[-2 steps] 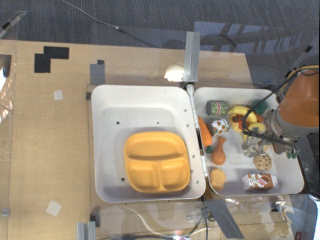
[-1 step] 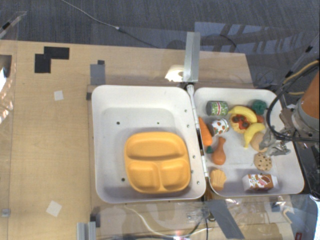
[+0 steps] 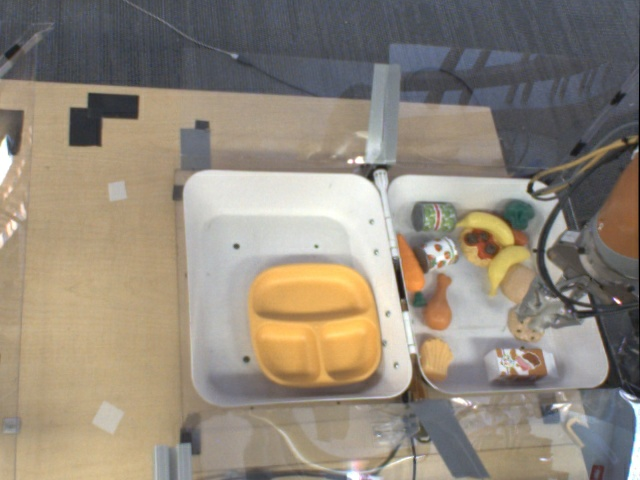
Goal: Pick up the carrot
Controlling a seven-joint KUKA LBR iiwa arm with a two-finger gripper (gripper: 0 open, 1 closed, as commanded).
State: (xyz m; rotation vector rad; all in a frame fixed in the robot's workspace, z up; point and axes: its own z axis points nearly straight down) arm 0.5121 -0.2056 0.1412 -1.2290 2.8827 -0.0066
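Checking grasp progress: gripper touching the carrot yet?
Apart. The camera view shows the gripper low over the right bin's right side, while the carrot lies along that bin's left wall, with the chicken drumstick and bare floor between them.

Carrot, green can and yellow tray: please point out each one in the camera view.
carrot (image 3: pixel 409 265): camera view, middle of its orange body.
green can (image 3: pixel 434 216): camera view, centre of its label side.
yellow tray (image 3: pixel 314 322): camera view, ridge between its compartments.

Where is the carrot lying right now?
The carrot lies in the right-hand bin, along its left wall beside the divider, just left of the small jar and above the chicken drumstick.
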